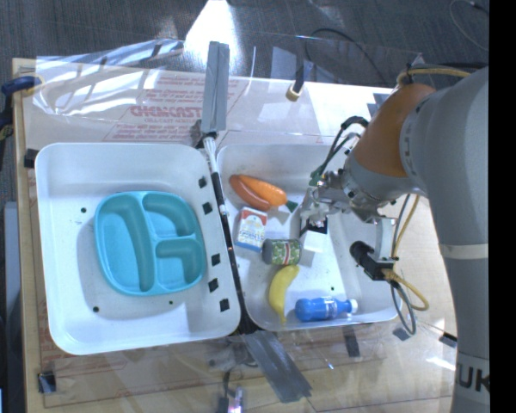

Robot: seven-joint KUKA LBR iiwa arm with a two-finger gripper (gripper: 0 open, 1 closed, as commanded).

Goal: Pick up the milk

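The milk (pixel 251 229), a small white carton with red and blue print, lies in the right bin (pixel 365 310) near its left wall. My gripper (pixel 313 216) hangs over the middle of that bin, to the right of the carton and apart from it. Nothing shows in the gripper. The grey arm with its orange band (pixel 394 140) comes in from the right.
Around the milk lie an orange carrot (pixel 258 192) behind it, a green can (pixel 282 252) at its right front, a banana (pixel 281 289) and a blue bottle (pixel 323 308) toward the front. The left bin (pixel 64 175) holds a blue divided tray (pixel 150 242).
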